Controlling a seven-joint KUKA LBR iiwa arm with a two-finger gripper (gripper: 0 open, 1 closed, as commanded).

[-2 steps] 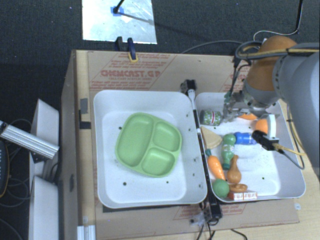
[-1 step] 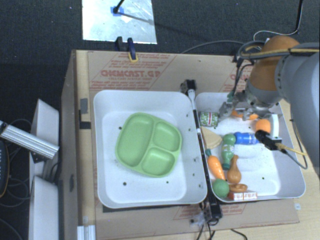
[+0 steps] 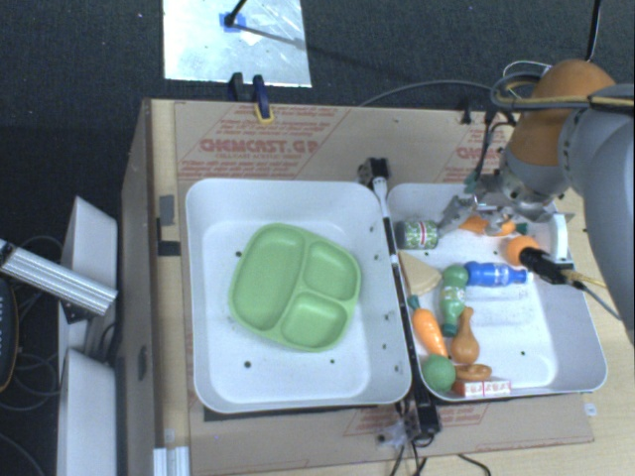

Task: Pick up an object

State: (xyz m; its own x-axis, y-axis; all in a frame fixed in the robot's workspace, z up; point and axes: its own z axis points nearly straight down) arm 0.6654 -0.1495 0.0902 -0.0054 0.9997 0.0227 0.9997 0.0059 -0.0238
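Observation:
My gripper (image 3: 483, 212) hangs low over the back of the right bin (image 3: 575, 335), under the grey arm with its orange band (image 3: 556, 107). Just beneath it lies a small orange object (image 3: 476, 225), and another orange piece (image 3: 518, 249) is to its right. A small can with a green and red label (image 3: 420, 233) lies to the gripper's left. A blue bottle (image 3: 493, 274) rests a little nearer the front. Whether anything is held is hidden by the wrist.
The right bin also holds a pale wedge (image 3: 422, 274), a green bottle (image 3: 453, 300), a carrot (image 3: 429, 331), a brown pear shape (image 3: 464, 343) and a green ball (image 3: 439, 372). The left bin (image 3: 213, 365) holds a green divided plate (image 3: 294, 286).

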